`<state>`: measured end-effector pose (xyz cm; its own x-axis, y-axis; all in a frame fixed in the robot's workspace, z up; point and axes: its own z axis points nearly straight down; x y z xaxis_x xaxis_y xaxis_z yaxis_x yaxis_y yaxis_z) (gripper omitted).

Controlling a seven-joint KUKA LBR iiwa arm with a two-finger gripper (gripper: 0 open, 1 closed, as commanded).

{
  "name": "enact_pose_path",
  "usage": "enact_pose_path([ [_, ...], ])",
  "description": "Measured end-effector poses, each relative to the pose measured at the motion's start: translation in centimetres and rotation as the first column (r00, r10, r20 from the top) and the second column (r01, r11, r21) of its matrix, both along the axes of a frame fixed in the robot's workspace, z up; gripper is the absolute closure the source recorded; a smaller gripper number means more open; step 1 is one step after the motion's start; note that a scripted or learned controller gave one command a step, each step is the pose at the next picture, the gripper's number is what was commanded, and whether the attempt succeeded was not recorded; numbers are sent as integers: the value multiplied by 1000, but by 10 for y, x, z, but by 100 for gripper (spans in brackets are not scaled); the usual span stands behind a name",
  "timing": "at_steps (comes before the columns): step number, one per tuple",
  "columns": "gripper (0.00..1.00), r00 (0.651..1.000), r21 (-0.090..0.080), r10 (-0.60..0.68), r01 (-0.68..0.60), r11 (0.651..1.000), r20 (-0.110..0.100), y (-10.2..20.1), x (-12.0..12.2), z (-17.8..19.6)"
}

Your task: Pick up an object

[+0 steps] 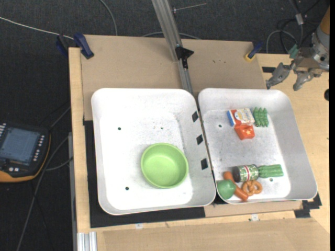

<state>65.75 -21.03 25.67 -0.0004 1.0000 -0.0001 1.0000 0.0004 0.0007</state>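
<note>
So my tool (291, 79) is hanging off the table's (136, 61) top right, just past the 1 o'clock corner of the right bin (298, 140), fingers spread open with nothing in them.

Options are all in that right bin. Up around 12 o'clock there's a small red-and-white carton (241, 117) with a green ridged piece (260, 117) touching its right side and a red block (246, 132) just under it. Down at 6 o'clock it's a pile: dark bottle (246, 172) lying flat, green ball-ish thing (226, 189), orange pretzel-shaped toy (251, 187).

I'd guess the carton is light and stiff with flat sides, so pinching across its short width looks easiest. The bottle seems round and likely to roll.

Left bin (104, 140) has a green bowl (164, 164), rim grab only.

Hard to tell what the bottom pile's pieces really are; they overlap and are tiny.
</note>
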Motion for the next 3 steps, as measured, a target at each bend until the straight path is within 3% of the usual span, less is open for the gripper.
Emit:
enact_pose_path([
  [3,0,1000,1,0,0,1000,-3,3,1,-157],
])
